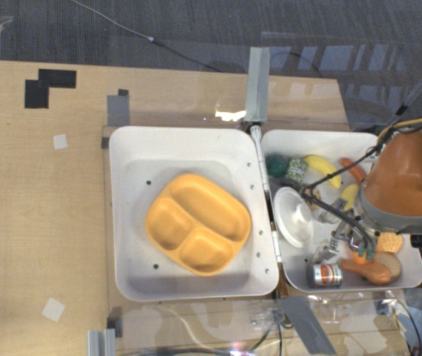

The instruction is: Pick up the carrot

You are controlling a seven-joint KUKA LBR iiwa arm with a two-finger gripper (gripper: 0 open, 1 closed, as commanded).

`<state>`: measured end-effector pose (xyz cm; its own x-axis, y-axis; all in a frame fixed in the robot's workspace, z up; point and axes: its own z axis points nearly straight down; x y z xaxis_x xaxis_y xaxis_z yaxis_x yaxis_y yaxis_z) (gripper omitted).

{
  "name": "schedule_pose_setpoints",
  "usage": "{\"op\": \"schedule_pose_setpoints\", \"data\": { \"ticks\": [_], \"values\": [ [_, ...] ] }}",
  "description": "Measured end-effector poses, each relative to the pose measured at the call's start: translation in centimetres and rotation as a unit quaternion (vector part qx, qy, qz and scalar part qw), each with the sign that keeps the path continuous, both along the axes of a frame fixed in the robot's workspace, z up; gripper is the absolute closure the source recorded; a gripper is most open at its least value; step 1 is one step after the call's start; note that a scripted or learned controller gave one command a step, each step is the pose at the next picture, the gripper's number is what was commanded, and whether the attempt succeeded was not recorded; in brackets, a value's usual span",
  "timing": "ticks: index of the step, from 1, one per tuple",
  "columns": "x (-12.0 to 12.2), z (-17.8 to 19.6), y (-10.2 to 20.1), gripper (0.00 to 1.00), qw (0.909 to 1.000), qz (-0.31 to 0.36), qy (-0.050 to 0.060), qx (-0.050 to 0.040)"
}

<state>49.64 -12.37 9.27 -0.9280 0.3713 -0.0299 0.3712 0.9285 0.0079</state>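
Gripper [350,242] seen low over carrot [360,256]; finger state not discernible; neighbouring can [323,274] judged likely to be knocked.

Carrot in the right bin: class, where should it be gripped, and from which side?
Grip the carrot mid-length, coming from above and closing across its narrow width. It seems to lie flat along the near wall of the right bin, with a can at its left tip, so side approaches look blocked.
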Motion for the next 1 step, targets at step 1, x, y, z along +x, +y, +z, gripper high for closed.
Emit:
{"op": "schedule_pose_setpoints", "data": {
  "ticks": [1],
  "values": [
    [0.05,1.09,0.03,1.00,1.0000,0.003,0.001,0.0000]
  ]
}}
